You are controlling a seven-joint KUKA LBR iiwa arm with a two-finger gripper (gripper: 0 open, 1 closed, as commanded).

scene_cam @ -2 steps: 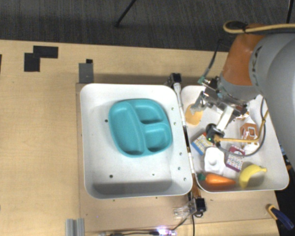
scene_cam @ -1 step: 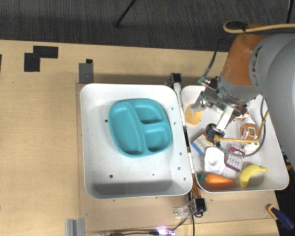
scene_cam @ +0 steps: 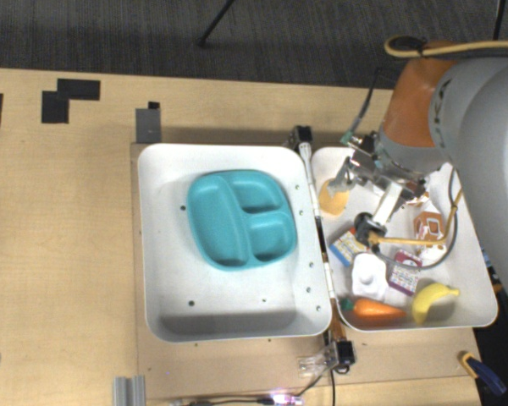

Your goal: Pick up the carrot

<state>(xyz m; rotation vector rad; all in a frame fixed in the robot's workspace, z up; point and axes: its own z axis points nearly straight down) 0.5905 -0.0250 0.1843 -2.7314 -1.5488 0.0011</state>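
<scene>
The carrot [scene_cam: 378, 310] is orange and lies along the front wall of the right bin [scene_cam: 474, 311], between a white bottle [scene_cam: 368, 275] and a yellow banana [scene_cam: 433, 301]. My gripper [scene_cam: 345, 178] hangs over the back left part of that bin, far behind the carrot. It is just above a pale yellow-orange round thing [scene_cam: 332, 198]. Nothing shows held in the gripper.
The left bin [scene_cam: 165, 311] holds a teal divided plate [scene_cam: 241, 218]. In the right bin also lie a small blue and white box [scene_cam: 345, 248], a purple and white packet [scene_cam: 404, 273] and a brown packet [scene_cam: 429, 224]. My grey arm covers the bin's back right.
</scene>
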